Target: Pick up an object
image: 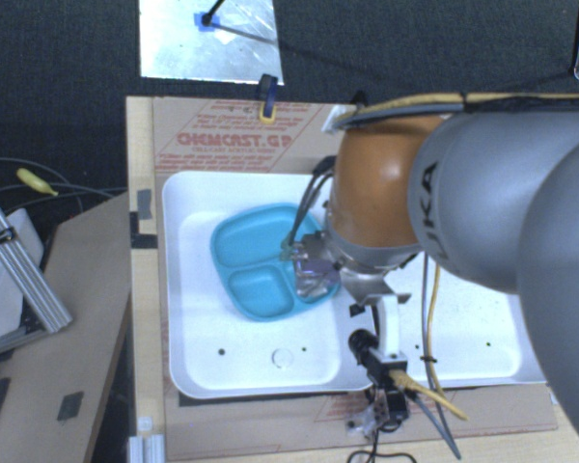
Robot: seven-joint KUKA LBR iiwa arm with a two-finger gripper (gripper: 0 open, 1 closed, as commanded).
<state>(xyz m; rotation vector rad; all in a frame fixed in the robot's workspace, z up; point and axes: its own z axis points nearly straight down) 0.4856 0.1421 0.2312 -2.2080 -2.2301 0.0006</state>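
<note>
The blue dish (256, 258) lies in the left bin (188, 258), toward the middle and the far side of its floor. It is shallow and divided into compartments; a ridge separates a large far section from a smaller near one. The right rim of the dish is covered by the tool (311, 270), so its full outline is not visible.

The tool stands over that right rim. Its state cannot be determined: the working end is blurred and merges with the dish edge. Contact between tool and dish cannot be confirmed either.

The arm (502, 191), with its orange band (386, 181), enters from the right and is cut off by the frame edge. It hides most of the right bin (473, 350); only a strip of the near floor and near wall is exposed.

Both bins rest on a cardboard sheet (232, 138) with red print, partly legible. A small clamp (267, 97) sits at its far edge. Beyond it lies a shiny sheet (207, 27) on dark ground. At far left, the bench (87, 287) carries a metal rail (19, 258), cropped by the frame.
</note>
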